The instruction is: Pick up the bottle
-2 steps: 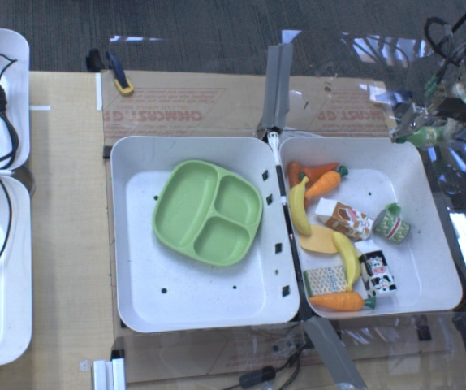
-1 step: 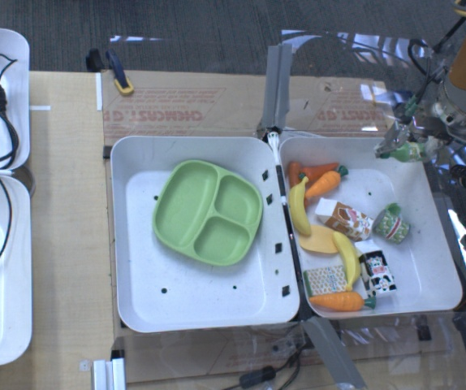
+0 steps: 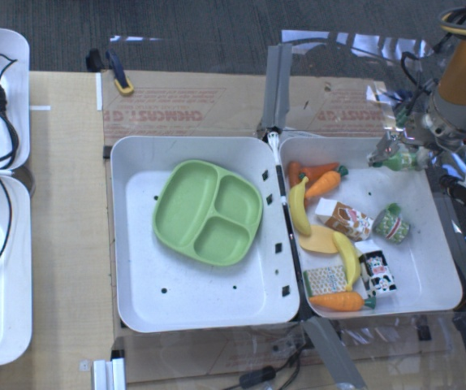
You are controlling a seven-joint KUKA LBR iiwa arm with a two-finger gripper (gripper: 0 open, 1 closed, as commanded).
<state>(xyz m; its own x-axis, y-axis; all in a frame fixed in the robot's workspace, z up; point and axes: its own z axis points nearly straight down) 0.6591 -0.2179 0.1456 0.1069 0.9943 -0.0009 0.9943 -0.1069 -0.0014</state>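
Carrots, bananas and cartons crowd the right bin; the bottle lies at its far rim, under the gripper.

Nearest the camera, a carrot [image 3: 336, 301] rests against the front wall of the right bin [image 3: 444, 295]; behind it lie a snack packet [image 3: 325, 281], a milk carton [image 3: 376, 272], two bananas [image 3: 347, 256], a brown carton [image 3: 349, 219] and more carrots [image 3: 322, 184]. At that bin's far edge the gripper [image 3: 394, 147] meets the bottle [image 3: 402, 160], a small green plastic one on its side (probably light, smooth, prone to roll); its mid-body seems the best hold. Whether the fingers are spread or pinching it cannot be told. Beside the right bin, the left bin [image 3: 127, 242] holds a green divided plate [image 3: 209, 212].
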